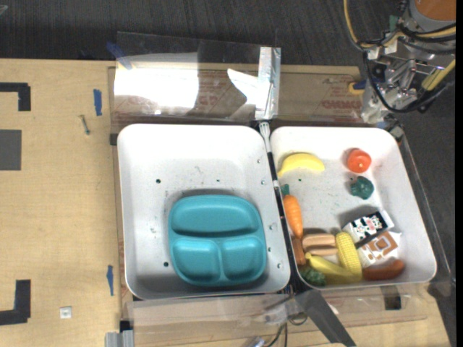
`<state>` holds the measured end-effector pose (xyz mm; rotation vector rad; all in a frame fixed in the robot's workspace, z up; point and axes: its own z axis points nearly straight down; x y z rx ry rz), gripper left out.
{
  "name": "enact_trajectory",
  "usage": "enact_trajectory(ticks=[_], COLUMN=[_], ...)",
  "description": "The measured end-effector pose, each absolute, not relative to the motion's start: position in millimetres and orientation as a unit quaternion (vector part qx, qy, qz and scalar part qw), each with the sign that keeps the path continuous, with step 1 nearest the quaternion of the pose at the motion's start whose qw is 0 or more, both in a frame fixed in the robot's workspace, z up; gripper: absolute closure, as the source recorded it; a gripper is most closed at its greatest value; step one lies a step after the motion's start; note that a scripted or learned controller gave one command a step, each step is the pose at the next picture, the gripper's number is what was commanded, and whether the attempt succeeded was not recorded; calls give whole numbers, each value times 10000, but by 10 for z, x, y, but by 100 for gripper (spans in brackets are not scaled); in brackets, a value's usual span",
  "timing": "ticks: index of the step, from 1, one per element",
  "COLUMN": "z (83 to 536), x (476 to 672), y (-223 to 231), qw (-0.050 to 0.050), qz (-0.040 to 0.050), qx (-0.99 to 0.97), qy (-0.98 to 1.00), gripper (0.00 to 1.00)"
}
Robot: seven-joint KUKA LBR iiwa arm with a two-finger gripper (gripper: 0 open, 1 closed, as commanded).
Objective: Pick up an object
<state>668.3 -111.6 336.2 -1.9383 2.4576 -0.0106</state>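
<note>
two white bins [145,194]; tool [405,74] above right bin, grip state unclear.

A divided tray [215,237] lies in the left bin [137,150]; the toy foods [340,251] crowd the right bin [405,194], mostly its near side.

Bright overhead light; strong glare on the clear sheet [192,85]; soft focus throughout.

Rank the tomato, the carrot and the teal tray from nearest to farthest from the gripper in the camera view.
From the gripper, at the view's upper right:
1. Tomato, back of the right bin.
2. Carrot, right bin's left edge.
3. Teal tray, in the left bin.
</note>
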Motion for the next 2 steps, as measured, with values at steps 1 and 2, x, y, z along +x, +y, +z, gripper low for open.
enact_trajectory(ticks=[1,2], z=[1906,2901], x=[6652,6694], y=[-1132,-1246], qw=[-11,71], qz=[46,-49], qx=[-5712,-5806], qy=[8208,8141], gripper=[100,100])
